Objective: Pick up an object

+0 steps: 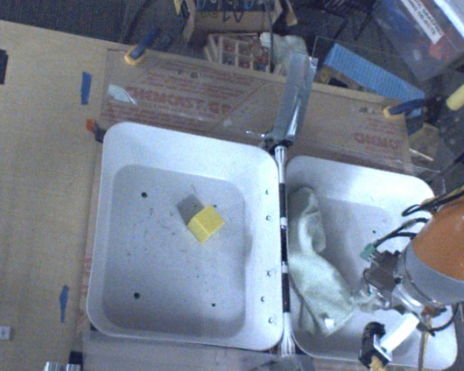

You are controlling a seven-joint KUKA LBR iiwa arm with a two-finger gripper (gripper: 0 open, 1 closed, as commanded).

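A yellow block (pixel 206 224) lies in the left bin (pixel 113 204), touching a small grey block (pixel 190 208) at its upper left. A pale green cloth (pixel 312 261) is crumpled along the left side of the right bin (pixel 364 190), running from the divider down toward the bin's front. My gripper (pixel 366 293) is low in the right bin, at the cloth's right edge, under the grey wrist and orange band (pixel 453 241). Nothing can be seen held in it.
Both bins share a middle rim (pixel 280 242). Cables and a white connector (pixel 387 341) hang off the wrist over the right bin's front rim. Boxes, a blue pad and yellow bars clutter the area behind the bench. Wooden bench surface stretches to the left.
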